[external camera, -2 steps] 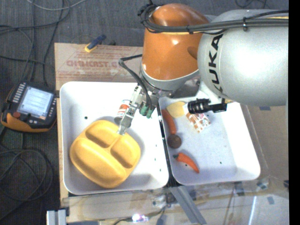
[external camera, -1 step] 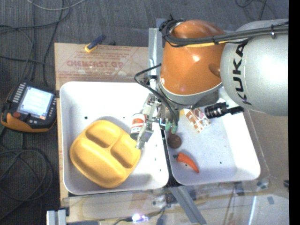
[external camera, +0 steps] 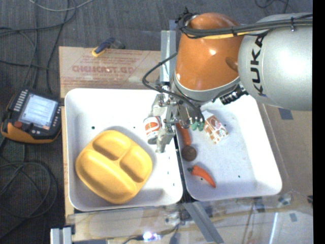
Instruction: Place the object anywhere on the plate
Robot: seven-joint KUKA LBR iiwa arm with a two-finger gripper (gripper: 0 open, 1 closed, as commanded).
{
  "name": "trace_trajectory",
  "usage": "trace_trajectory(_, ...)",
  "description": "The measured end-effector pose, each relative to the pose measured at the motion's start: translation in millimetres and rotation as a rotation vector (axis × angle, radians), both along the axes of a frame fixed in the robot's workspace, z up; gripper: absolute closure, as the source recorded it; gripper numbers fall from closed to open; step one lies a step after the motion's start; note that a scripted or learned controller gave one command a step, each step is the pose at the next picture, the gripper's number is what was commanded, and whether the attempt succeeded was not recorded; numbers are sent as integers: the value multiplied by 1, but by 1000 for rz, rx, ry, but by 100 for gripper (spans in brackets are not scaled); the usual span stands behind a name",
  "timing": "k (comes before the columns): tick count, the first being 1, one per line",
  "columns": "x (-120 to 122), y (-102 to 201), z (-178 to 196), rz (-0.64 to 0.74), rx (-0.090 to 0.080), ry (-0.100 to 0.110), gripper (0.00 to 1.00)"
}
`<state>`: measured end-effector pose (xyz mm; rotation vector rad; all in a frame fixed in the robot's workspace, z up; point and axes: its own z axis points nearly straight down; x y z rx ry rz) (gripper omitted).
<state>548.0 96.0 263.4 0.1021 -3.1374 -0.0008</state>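
**Two bins, plate on the left, gripper at the divide**

Two white bins sit side by side on my table. Starting at the left, the left bin (external camera: 76, 105) carries the yellow plate (external camera: 114, 165), a three-compartment dish resting in its lower left part. Further right, near that bin's right wall, I see a small red-and-white can (external camera: 152, 128) just beside the gripper (external camera: 167, 131), which hangs over the seam between the bins. From my view I cannot tell how wide the gripper stands, nor whether it has the can or anything else in hold. Over the seam, in the right bin (external camera: 254, 156), an orange carrot (external camera: 185, 134) lies just beneath the gripper, with a brown ball (external camera: 189, 152) below it, another carrot (external camera: 203, 175) lower still, and a small printed carton (external camera: 215, 128) further right.
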Motion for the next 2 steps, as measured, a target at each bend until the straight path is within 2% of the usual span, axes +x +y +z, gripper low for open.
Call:
trace_trajectory(1,-35,8,4,153,1,0,100)
trace_trajectory(2,-35,9,4,154,2,0,0)
